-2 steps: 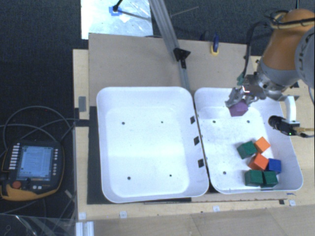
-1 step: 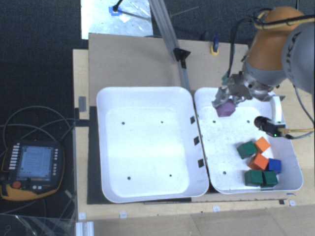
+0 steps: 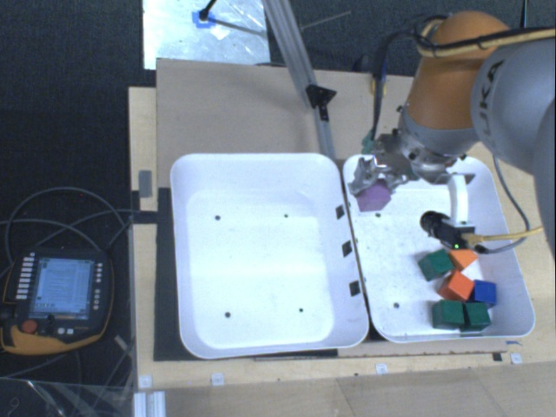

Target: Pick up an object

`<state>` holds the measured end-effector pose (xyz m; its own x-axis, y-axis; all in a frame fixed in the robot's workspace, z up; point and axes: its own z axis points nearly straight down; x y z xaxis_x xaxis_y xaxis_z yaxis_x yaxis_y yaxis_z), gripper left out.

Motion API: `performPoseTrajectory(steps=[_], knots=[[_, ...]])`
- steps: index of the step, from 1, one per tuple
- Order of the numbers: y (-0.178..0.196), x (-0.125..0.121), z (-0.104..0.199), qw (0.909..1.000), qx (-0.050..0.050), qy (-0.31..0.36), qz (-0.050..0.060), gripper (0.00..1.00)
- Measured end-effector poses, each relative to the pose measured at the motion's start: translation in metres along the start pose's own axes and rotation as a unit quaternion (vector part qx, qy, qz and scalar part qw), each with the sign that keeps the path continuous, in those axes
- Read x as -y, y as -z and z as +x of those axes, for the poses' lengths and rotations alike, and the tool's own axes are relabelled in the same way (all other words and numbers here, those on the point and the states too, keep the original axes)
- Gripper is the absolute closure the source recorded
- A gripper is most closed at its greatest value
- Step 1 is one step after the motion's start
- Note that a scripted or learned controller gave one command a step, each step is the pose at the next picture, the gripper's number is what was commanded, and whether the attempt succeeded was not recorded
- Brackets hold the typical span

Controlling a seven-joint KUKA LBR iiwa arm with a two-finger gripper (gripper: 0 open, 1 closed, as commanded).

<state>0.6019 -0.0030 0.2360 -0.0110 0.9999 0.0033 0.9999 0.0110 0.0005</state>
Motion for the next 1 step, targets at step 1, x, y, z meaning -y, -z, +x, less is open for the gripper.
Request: performPoseTrajectory(steps=[1], knots=[[-0.0094, 0.0108, 0.0588, 1.0000, 0.000, 0.000, 0.001, 1.00]])
